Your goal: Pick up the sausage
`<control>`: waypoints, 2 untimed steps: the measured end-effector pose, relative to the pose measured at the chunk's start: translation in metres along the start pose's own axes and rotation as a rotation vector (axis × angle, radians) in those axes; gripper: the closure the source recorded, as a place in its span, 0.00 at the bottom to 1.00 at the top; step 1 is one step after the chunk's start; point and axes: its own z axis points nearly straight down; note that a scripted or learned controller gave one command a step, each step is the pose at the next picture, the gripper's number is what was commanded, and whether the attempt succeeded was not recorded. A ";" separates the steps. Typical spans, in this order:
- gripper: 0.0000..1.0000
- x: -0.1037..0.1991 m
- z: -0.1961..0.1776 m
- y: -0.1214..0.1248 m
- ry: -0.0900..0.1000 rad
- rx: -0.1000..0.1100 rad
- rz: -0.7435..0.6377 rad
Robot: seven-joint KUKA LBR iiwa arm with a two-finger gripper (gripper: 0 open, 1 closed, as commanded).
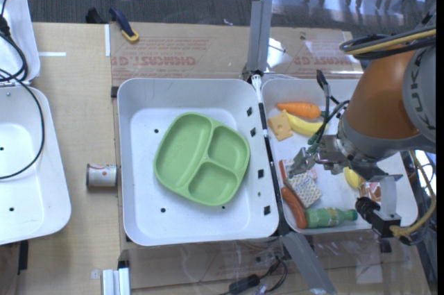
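Much of the right bin (pixel 272 148) lay hidden under the bulky grey and orange arm (pixel 386 106), which covered its right half and cut off whatever sat beneath it. The gripper (pixel 305 160) hung low over the middle of that bin, a tangle of dark metal and cable, and whether its fingers were apart or together could not be told from this angle; nothing could be seen held between them. The sausage (pixel 293 206), a smooth reddish-orange cylinder, lay near the front-left corner of the right bin, slanting along the left wall, with its near end touching a green bottle (pixel 330 217) that lay on its side. Just beside the sausage's far end sat a small speckled white packet (pixel 306 188), partly overlapped by the gripper. Farther back lay a tapered orange carrot (pixel 300 108), a curved yellow banana (pixel 305 125) and a pale yellow wedge of cheese (pixel 280 125) with holes. A second yellow object (pixel 353 178) peeked out from under the arm, too covered to name. The left bin (pixel 139 169) held a matte green divided plate (pixel 202 158) with three compartments. On the cardboard-covered worktop (pixel 76 141) left of that bin lay a small can (pixel 102 175) on its side.
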 end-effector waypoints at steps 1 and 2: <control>0.00 0.107 0.000 0.000 0.000 0.002 0.268; 0.00 0.091 0.000 0.000 0.000 0.002 0.317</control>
